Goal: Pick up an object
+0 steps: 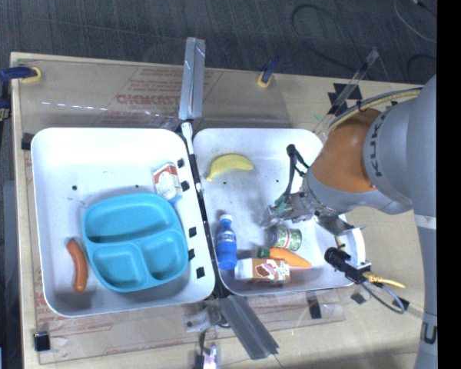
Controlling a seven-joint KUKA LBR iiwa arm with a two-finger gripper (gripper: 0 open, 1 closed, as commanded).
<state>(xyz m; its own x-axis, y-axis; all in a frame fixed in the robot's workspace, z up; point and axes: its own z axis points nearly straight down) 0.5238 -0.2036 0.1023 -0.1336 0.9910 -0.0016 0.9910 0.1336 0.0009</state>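
Observation:
My gripper [280,215] hangs low in the right bin [246,140], just above a small green-labelled can [289,240]. An orange carrot [286,257] lies right below the can, against a white juice bottle with an orange cap [263,270]. A blue bottle [226,242] stands near the bin's left wall. A yellow banana [230,164] rests at the bin's far side. Nothing shows clearly between the fingers.
The left bin [54,148] holds a blue divided tray [134,241], a sausage [78,266] at its front left and a small red-and-white packet [166,180] near the divider. The grey arm with its orange band [346,160] covers the right bin's right side.

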